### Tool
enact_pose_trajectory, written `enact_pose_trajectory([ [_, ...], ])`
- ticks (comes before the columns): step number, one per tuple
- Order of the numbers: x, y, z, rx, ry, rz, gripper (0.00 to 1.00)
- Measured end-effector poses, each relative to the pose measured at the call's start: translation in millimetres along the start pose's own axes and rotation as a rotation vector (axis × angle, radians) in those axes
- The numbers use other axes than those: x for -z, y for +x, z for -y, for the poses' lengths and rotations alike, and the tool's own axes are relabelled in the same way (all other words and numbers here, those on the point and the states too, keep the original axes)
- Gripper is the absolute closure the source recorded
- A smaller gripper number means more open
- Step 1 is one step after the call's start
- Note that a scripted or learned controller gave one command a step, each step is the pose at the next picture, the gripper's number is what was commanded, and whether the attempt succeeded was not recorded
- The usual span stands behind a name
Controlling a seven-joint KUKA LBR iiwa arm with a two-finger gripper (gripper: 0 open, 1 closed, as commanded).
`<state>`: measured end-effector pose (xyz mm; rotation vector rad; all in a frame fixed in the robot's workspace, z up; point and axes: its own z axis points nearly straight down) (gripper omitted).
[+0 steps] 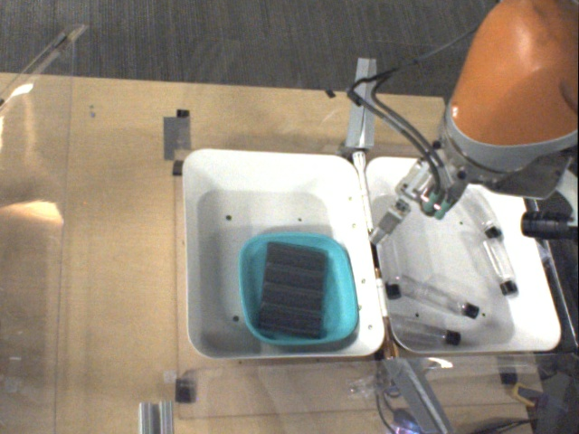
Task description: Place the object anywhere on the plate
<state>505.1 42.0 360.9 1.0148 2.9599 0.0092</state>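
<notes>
**Ridged block on the teal plate, gripper over the right bin**

I see the dark ridged block lying flat on the teal plate in the left bin. My gripper hangs above the right bin's left edge, with nothing between its fingertips. I cannot tell whether it is spread or closed. Clear tubes with black caps lie in that bin.

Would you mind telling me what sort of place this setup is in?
Probably a robotics lab: a wooden bench bears two white bins, one holding a teal plate, the other clear tubes, with an arm reaching in.
</notes>
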Motion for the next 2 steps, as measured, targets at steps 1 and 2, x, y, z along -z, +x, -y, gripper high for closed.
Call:
enact_pose_trajectory([
  [1,77,-30,63,0.068,0.000,0.003,0.00],
  [2,78,-89,139,0.056,0.003,0.005,0.00],
])
